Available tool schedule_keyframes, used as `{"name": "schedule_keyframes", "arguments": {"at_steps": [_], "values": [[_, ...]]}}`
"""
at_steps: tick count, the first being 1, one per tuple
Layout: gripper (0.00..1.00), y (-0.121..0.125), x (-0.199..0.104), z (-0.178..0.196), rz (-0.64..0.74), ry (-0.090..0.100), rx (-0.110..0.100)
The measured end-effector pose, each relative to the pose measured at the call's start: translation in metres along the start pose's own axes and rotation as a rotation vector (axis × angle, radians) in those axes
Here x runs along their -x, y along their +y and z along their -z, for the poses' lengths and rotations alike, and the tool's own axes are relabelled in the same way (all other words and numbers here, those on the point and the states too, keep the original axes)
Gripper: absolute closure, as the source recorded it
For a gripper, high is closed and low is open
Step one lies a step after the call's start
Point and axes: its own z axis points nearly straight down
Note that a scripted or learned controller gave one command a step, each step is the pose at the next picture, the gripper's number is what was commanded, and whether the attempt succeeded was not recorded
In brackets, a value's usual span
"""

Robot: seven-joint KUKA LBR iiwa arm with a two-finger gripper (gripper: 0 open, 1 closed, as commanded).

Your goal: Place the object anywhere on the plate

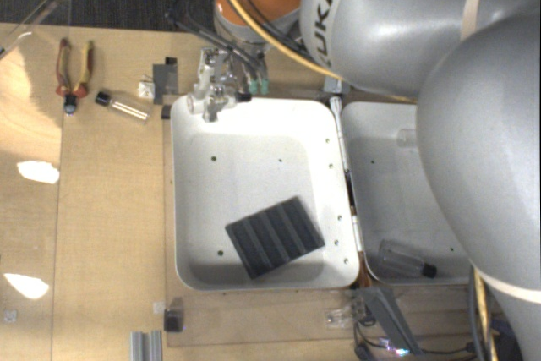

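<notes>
My gripper point(215, 97) hangs over the left bin's point(190, 266) upper-left corner; I cannot tell its grip state. The dark ridged block point(275, 237) lies toward the lower right of the frame, its long axis slanting up to the right.

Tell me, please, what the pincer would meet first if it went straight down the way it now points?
Probably the left bin's far left corner: the pincer hangs over that rim. Depth is hard to judge from this slant, so it might land just inside on the bin's bare floor. The dark ribbed pad lies well off that line.
</notes>
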Motion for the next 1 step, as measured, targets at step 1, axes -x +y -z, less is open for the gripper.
{"name": "schedule_keyframes", "arguments": {"at_steps": [1], "values": [[1.00, -0.0006, -0.0017, 0.0149, 0.059, 0.012, -0.005]]}}
